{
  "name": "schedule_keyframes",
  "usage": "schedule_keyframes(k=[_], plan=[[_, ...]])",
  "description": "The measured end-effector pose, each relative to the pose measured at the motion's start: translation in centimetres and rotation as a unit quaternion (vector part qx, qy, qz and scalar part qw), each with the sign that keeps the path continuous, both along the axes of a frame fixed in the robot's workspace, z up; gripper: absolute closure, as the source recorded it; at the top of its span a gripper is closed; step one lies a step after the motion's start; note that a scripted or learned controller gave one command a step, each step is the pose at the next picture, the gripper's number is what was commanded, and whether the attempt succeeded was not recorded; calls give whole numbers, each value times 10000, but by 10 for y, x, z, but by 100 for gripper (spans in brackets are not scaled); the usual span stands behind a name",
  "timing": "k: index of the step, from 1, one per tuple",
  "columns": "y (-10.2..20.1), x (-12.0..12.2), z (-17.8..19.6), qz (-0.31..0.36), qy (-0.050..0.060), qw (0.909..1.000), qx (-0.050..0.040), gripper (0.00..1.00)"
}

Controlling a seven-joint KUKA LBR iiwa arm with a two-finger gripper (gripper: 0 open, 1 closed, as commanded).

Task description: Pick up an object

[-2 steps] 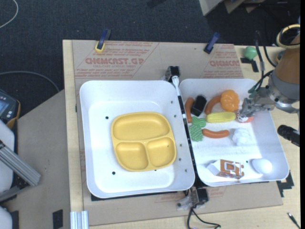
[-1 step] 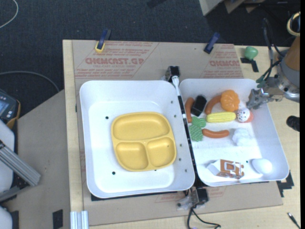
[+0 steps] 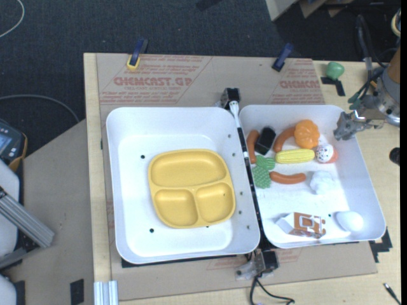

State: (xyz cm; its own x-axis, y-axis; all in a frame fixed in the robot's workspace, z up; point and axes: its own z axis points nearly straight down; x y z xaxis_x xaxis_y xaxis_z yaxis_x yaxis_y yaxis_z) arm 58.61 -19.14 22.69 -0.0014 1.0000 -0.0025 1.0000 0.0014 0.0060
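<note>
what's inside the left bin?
The left bin holds one yellow divided plate, its three compartments bare. Whatever lies beneath the plate is covered.

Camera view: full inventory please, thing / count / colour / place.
bins: 2, white, side by side on the bench
tray: 1, yellow, three compartments, in the left bin
sausages: 3, orange-red, right bin, upper half
corn: 1, yellow, right bin, below the pumpkin
pumpkin: 1, orange, right bin, top
black block: 1, black, right bin, upper left
leafy piece: 1, green, right bin, left edge
spotted ball: 1, white, right of the corn
carton: 1, white and brown, right bin, bottom
egg: 1, white, right bin, lower right
clamps: 2, blue, bench's far edge
gripper: 1, grey, over the right bin's upper right corner
</note>
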Motion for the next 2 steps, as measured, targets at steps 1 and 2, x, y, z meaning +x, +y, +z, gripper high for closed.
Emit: schedule_keyframes(k=[1, 2], plan=[[61, 15, -7, 27, 32, 10000, 25, 100], [117, 36, 1, 24, 6, 10000, 14, 100]])
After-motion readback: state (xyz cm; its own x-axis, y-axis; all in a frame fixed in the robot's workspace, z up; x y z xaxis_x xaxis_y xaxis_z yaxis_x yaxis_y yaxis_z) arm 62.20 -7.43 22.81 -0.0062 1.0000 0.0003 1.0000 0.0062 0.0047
